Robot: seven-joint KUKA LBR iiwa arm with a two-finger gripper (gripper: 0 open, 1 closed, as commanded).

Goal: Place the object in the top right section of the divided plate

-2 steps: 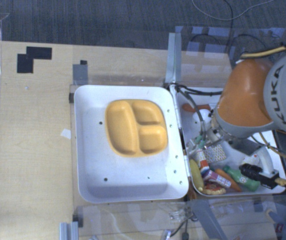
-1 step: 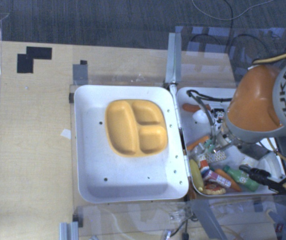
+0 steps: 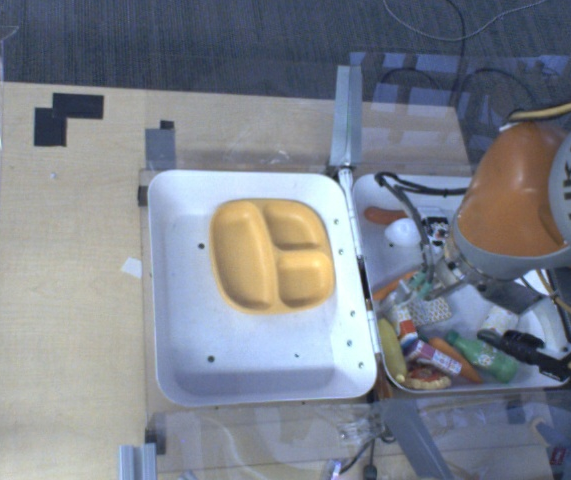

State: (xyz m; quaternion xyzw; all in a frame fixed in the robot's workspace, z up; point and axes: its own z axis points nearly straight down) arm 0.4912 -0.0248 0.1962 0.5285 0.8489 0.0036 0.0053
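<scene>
Whether the jaws are parted or closed cannot be told; the gripper (image 3: 433,280) sits low in the right bin (image 3: 380,193) among a clutter of small objects (image 3: 435,353). Well apart, the yellow divided plate (image 3: 270,253) lies in the left bin (image 3: 180,268).

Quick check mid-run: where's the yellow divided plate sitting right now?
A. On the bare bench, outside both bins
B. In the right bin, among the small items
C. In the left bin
C. The yellow divided plate lies flat in the left bin, while the arm is over the right bin with the small items.
</scene>
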